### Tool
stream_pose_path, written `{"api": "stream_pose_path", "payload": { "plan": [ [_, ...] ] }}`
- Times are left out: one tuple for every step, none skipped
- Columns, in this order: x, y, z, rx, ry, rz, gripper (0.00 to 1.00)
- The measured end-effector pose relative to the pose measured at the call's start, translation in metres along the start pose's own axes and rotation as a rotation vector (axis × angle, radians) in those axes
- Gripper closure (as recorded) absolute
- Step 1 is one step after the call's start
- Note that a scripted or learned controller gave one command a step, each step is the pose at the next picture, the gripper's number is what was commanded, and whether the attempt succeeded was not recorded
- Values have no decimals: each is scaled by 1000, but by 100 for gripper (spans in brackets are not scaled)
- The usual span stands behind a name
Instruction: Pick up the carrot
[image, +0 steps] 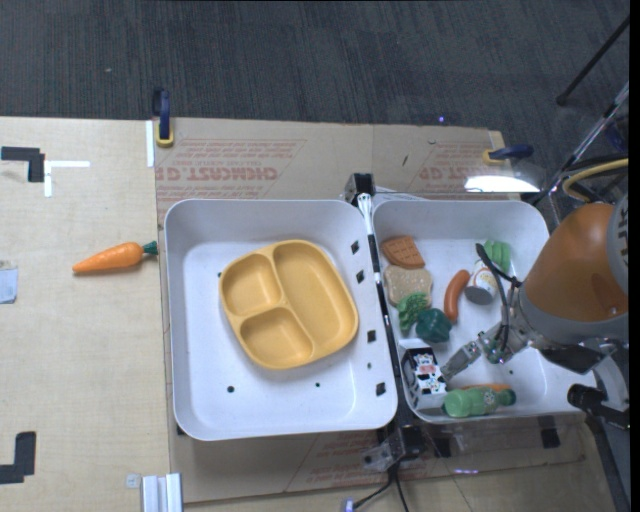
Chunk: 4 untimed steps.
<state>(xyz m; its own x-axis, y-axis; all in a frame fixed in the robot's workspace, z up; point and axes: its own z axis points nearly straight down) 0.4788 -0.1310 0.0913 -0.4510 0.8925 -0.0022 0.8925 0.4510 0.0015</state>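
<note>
two shallow white bins are seen side by side on a bench (80, 380) from above. the left bin (190, 400) bears a yellow divided plate (288, 302), tilted with respect to the bin walls. the right bin (440, 208) holds a cluster of toy foods: a slice of toast (401, 250), a pale bread piece (408, 285), a red sausage (456, 294), a green broccoli piece (425, 320), a small milk carton (426, 374) and a green bottle-like item (478, 401) lying along the near wall. the carrot (112, 258) is shown outside both bins, lying on the bare bench well to the left of the left bin, its green top pointing toward that bin. the arm (575, 275) is shown entering from the right, with the gripper (478, 352) lowered into the right bin, just above the green bottle-like item and beside the milk carton. the gripper is too small and cluttered for its opening to be judged, and possibly nothing is held. the carrot is untouched, well apart from the gripper.
</note>
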Motion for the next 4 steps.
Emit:
{"api": "stream_pose_path", "payload": {
  "plan": [
    [12,29,-1,-1,-9,126,0],
    [12,30,-10,-3,-9,122,100],
    [28,14,-1,0,2,-18,100],
    [27,13,0,1,1,-249,100]
  ]
}}
